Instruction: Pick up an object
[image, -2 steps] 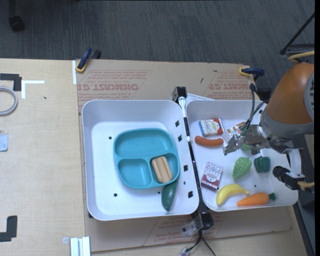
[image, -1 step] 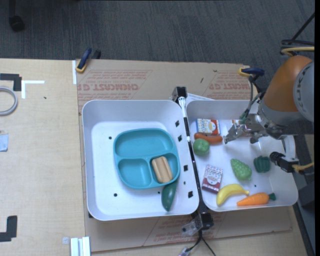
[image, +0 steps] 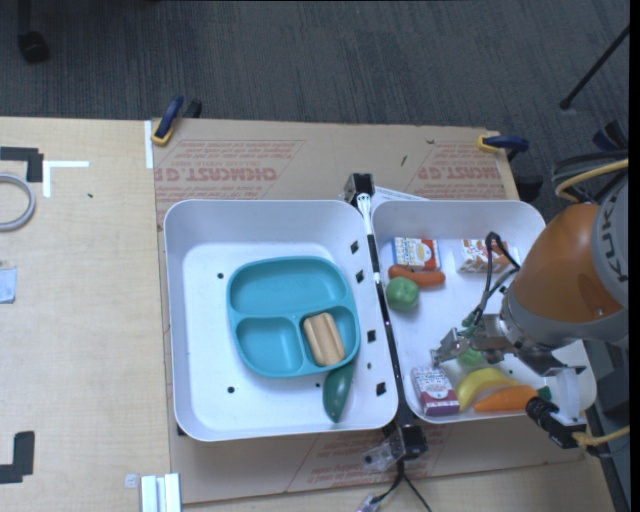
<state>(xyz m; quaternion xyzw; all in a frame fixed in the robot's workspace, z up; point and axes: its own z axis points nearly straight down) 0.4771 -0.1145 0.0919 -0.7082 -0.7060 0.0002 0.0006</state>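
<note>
Leftmost, you see the teal tray (image: 262, 300) cradling a bread roll (image: 322, 338), a dark green vegetable (image: 337, 393) leaning off its corner. Across the divider lie a green ball (image: 402, 292), carrot (image: 417, 276) and carton (image: 434, 391). Your gripper (image: 456, 350) hangs low beside the banana (image: 481, 383), probably lining up a grab; whether it grips anything, you cannot tell.

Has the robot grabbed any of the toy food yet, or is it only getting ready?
Nothing looks picked up yet. The gripper is low in the right bin, just above the banana and beside the small red carton, but no item shows between its fingers. The banana, the carrot and the green ball lie on the bin floor. Closing on something and lifting it is left.
</note>
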